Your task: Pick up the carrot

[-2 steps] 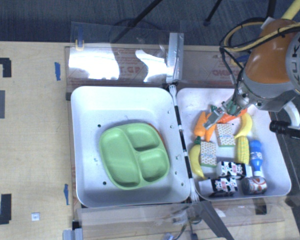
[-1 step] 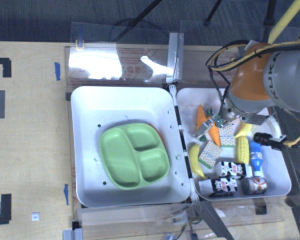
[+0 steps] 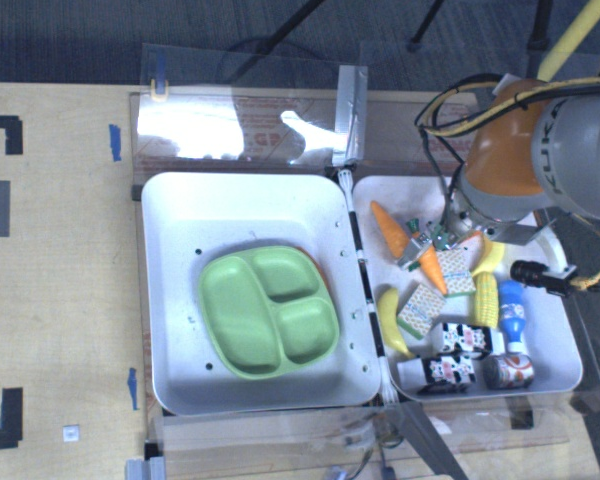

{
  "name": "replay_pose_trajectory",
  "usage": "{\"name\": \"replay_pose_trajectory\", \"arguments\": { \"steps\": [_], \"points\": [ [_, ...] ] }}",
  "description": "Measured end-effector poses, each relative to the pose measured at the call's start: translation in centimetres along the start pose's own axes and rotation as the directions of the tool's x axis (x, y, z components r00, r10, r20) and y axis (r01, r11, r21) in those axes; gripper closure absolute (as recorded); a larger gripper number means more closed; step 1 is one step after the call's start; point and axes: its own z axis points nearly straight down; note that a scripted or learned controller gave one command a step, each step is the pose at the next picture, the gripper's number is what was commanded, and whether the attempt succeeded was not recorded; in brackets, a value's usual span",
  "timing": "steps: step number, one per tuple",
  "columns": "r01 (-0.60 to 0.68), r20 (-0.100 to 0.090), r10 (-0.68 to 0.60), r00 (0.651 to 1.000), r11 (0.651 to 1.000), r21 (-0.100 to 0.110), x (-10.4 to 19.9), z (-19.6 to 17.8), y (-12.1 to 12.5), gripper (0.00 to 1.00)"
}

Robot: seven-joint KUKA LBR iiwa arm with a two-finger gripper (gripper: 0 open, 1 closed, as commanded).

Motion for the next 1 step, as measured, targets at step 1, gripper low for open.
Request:
{"name": "replay_pose_trajectory", "arguments": {
  "steps": [1],
  "points": [
    [0.025, -0.005, -0.025, 1.000, 1.000, 0.006, -2.05, -12.76, 5.54, 1.00]
  ]
}}
